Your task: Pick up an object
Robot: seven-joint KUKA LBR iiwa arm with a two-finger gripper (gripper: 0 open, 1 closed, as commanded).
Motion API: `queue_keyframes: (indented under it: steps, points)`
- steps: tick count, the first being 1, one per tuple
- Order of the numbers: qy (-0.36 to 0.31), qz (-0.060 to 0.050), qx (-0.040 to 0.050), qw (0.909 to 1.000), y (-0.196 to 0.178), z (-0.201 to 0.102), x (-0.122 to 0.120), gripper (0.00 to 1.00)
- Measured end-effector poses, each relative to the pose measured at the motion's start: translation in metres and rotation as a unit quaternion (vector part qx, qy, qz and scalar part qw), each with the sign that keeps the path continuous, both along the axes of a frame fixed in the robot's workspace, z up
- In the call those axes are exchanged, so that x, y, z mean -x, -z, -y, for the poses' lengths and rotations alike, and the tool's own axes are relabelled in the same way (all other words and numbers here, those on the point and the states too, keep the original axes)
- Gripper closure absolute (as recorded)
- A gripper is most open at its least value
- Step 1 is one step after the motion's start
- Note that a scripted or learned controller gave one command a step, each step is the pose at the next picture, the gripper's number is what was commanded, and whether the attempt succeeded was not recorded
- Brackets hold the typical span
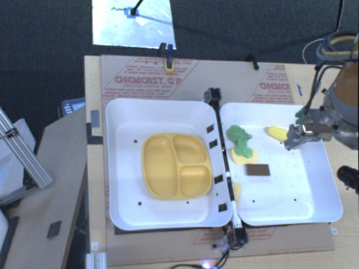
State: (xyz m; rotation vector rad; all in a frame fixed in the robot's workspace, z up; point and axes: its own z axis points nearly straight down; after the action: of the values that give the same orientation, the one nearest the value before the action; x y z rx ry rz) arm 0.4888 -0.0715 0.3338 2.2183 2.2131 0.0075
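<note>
The grey two-finger gripper (pixel 293 141) sits at the right of the frame, over the upper part of the right-hand shallow white bin (pixel 320 206), reaching in from the right edge. Whether its jaws are spread or closed cannot be told from this slanted view, and nothing can be seen gripped between them. Its tip lies just beside the small yellow banana-like toy (pixel 276 132), which rests on the bin floor immediately to the left of it; contact between the two cannot be confirmed.

Further left in the same bin, near the divider, lies a green leafy plastic piece (pixel 240 137), partly overlapping a flat pale yellow round piece (pixel 242 158). Just below and right of these sits a small brown rectangular block (pixel 257 170), apart from the gripper.

The left-hand shallow white bin (pixel 126 122) holds a yellow plastic plate with three compartments (pixel 176 165), lying flat in its middle, well apart from the arm.
</note>
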Motion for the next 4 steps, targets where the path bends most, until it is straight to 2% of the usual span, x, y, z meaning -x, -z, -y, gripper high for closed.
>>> queue_keyframes:
  steps: [1,2,3,4]
  points:
    - [0.003,0.001,0.0029,1.0,-0.071,0.11,0.003,1.0]
    - [-0.001,0.004,0.0028,1.0,-0.185,0.137,0.002,1.0]
    - [-0.006,-0.011,-0.0037,0.9999,0.019,0.063,-0.021,1.0]
    - [0.002,-0.003,0.0009,1.0,0.006,0.14,0.004,1.0]
